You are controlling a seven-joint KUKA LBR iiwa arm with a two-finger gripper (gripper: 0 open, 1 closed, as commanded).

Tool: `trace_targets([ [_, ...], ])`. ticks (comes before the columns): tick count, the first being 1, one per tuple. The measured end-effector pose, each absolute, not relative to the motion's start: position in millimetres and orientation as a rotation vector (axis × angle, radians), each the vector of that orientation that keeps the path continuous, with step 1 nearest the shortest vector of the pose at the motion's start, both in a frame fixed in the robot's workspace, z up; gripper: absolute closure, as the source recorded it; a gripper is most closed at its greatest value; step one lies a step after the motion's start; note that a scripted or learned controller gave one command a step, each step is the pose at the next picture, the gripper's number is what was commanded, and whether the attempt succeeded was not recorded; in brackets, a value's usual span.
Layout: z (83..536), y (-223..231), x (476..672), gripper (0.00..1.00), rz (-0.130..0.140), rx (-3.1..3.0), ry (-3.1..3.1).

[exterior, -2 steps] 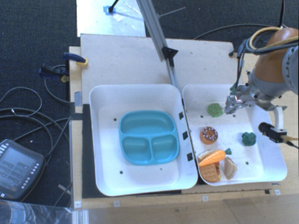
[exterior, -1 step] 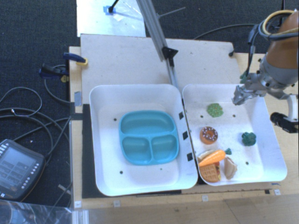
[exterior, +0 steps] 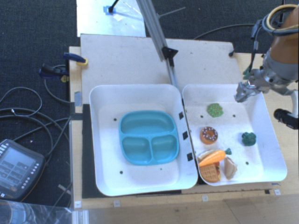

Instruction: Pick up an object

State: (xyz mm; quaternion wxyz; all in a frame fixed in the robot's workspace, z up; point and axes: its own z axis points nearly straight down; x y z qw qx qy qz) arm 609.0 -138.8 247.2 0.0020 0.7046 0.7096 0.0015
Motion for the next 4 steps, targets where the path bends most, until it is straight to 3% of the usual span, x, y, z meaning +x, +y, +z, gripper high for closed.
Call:
trace_targets([
  [2,231.5,-24.0,610.5,1.0,0.002,2.21,2.234],
  [3,232.5,37.6,598.8,1.0,0.003,2.209,2.236],
  [4,223.9,86.3,600.1,1.0,0.003,2.21,2.233],
])
